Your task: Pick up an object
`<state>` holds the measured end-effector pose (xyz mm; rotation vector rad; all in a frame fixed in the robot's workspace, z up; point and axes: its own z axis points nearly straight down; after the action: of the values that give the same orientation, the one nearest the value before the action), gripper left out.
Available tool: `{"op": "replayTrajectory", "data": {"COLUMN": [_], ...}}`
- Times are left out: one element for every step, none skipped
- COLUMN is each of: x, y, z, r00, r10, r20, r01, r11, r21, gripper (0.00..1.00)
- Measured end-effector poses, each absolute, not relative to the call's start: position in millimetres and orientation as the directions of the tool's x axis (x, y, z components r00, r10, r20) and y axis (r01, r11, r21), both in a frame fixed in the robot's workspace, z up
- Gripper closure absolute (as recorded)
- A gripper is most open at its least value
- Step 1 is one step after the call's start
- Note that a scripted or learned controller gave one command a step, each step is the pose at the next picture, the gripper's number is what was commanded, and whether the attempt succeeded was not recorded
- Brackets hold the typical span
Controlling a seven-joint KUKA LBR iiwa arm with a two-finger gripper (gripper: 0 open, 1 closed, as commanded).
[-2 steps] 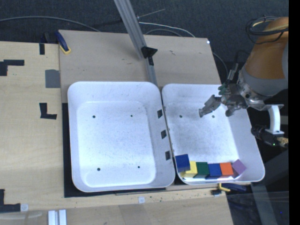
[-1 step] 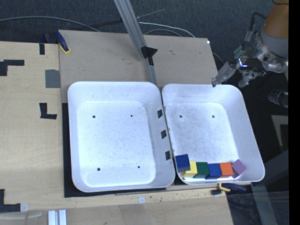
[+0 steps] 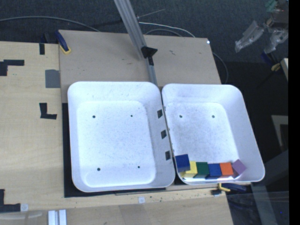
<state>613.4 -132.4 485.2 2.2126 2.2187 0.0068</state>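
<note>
— So, where is the gripper?

— Up at two o'clock in the view, off the bench and over the dark floor, well apart from both bins. It is blurred there; whether it is open or closed I cannot tell, and I see nothing in it.

— And the things to pick?

— All in the right bin, in a row against its six o'clock wall. From nine towards three o'clock: a blue block, a yellow block just below and beside it, a green block, a second blue one, an orange block and a purple block, which sits tilted in the five o'clock corner. They look pressed together, each touching the next.

— What of the left bin?

— It lies at nine o'clock of the right one, their rims meeting along the middle. Three small black clips sit along that seam.

— Anything else on the bench?

— A grey metal pole slants in from twelve o'clock and ends at the seam's far end. One blue and yellow clamp grips the board at ten o'clock, another sits just below the right bin at five o'clock. Black tape marks dot the wood at nine o'clock.
</note>
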Motion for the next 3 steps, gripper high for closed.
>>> {"op": "replayTrajectory", "data": {"x": [641.1, 633.6, 646.2], "y": [-105.4, -62.1, -29.2], "z": [378.2, 280.2, 390.9], "r00": [-0.002, -0.003, -0.005], "r10": [1.000, 1.000, 1.000], "r20": [0.001, 0.001, 0.000], "r01": [1.000, 1.000, 1.000], "r11": [0.002, 0.003, 0.005], "r21": [-0.009, -0.010, 0.008], "gripper": [0.00, 0.00, 0.00]}}
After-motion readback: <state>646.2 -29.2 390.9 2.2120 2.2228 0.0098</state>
